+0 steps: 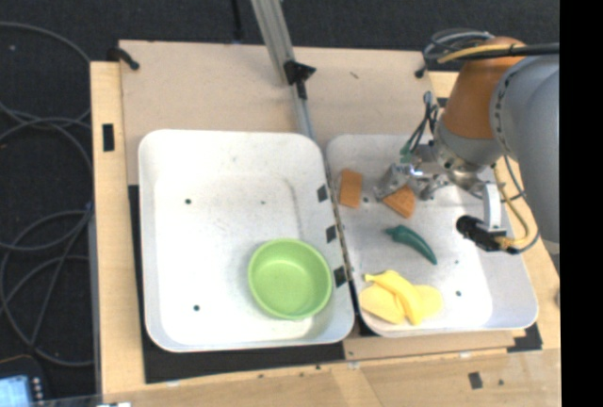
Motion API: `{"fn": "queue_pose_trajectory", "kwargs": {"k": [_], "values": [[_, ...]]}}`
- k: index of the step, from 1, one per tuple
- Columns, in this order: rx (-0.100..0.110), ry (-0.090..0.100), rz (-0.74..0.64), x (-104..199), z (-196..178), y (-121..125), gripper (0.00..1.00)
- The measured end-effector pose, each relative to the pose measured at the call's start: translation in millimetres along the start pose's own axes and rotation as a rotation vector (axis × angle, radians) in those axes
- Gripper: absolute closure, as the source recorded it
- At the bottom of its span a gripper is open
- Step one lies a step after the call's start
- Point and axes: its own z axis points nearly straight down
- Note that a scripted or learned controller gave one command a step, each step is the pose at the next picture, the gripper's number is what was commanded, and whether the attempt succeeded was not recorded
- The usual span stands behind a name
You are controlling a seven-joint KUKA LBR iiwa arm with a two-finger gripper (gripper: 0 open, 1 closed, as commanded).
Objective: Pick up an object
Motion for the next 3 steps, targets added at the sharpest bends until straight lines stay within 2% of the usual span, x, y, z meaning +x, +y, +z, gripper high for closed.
{"fn": "queue_pose_trajectory", "kwargs": {"k": [1, 3], "values": [[-0.007, -0.001, 0.002, -1.0, -13.6, 1.7, 1.00], [-0.012, -0.001, -0.007, -0.9, -132.4, 15.8, 1.00]]}}
